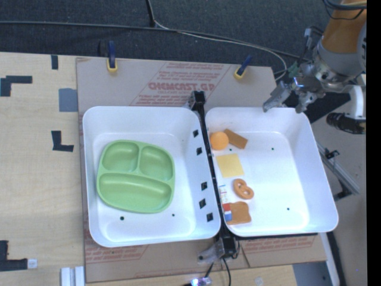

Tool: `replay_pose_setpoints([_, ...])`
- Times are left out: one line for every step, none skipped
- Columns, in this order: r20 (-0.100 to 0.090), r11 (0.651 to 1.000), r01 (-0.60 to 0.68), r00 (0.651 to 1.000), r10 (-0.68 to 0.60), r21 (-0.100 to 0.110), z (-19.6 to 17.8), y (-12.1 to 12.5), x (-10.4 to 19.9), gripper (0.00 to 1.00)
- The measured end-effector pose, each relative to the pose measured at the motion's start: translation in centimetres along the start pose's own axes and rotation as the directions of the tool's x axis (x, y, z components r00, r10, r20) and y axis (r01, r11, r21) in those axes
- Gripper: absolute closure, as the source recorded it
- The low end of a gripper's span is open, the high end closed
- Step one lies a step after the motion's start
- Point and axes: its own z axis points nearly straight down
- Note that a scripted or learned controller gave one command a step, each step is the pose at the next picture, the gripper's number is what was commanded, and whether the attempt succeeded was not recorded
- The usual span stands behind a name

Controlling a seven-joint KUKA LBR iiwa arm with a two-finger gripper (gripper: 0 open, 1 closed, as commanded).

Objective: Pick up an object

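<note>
a: the end effector [286, 98] hangs spread and holding nothing above the right bin [309, 177] far corner

b: the pretzel [242, 189] lies near the divider [208, 168], so fingers may hit that

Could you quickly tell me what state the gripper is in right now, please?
Gripper: above the back right corner of the right bin, nothing between its fingers; open or shut cannot be told.
</note>
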Motion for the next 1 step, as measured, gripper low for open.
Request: replay_pose_setpoints([0.002,1.0,0.003,1.0,-0.003,-0.013,-0.84,0.2,0.05,0.0])
